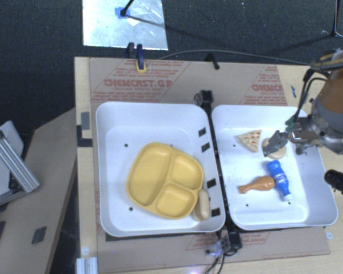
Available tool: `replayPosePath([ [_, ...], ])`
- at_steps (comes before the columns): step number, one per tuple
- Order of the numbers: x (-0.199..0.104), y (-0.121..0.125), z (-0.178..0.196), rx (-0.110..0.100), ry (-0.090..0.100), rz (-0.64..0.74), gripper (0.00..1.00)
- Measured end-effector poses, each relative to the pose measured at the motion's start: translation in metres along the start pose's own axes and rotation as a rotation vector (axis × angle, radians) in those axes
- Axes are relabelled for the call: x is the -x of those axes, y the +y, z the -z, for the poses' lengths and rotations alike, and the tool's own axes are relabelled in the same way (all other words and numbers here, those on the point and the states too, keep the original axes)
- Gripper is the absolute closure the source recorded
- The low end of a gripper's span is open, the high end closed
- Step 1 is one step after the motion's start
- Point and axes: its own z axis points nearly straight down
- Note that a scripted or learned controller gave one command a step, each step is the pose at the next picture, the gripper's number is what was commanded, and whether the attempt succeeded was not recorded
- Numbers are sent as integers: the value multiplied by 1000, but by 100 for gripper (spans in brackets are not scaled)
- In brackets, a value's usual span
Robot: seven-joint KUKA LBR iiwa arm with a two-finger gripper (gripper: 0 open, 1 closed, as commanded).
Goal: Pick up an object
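Note:
In the right bin lie a pizza slice, a brown drumstick and a blue bottle. A pale tan round piece sits at the gripper's tip. My gripper reaches in from the right, low over the upper middle of this bin, just right of the pizza slice and above the blue bottle. It partly hides the tan piece, and I cannot make out whether the two touch.
The left bin holds a yellow divided tray with a beige bread-like piece at its lower right corner. A black divider runs between the bins. The arm's grey and orange body overhangs the right bin's right rim.

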Motion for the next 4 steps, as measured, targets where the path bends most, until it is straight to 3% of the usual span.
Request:
replayPosePath([
  [1, 0, 2, 6, 12, -2, 2, 0],
  [4, -22, 12, -142, 8, 0, 0, 0],
])
